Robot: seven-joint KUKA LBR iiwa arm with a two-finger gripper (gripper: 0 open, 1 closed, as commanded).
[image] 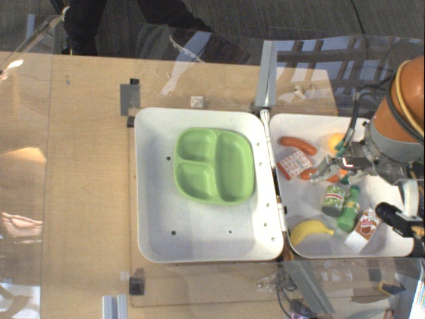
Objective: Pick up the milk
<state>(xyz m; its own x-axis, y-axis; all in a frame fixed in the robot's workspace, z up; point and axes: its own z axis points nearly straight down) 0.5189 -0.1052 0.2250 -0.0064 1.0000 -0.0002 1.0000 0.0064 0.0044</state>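
Two small cartons lie in the right bin [398, 250]. A white carton with red print, the milk [364, 230], rests near the front right corner beside a green bottle [348, 209]. A red and white carton [292, 163] lies flat near the bin's left wall. My gripper [330, 168] hovers over the middle of the right bin, above an orange item [307, 174], up and to the left of the milk and apart from it. Its fingers look open, with nothing between them.
The right bin also holds a sausage [296, 144], a yellow item [336, 140], a small can [334, 199] and a banana [311, 230]. A green divided plate [216, 165] sits in the left bin [156, 198]. A metal divider [266, 78] stands behind the bins.
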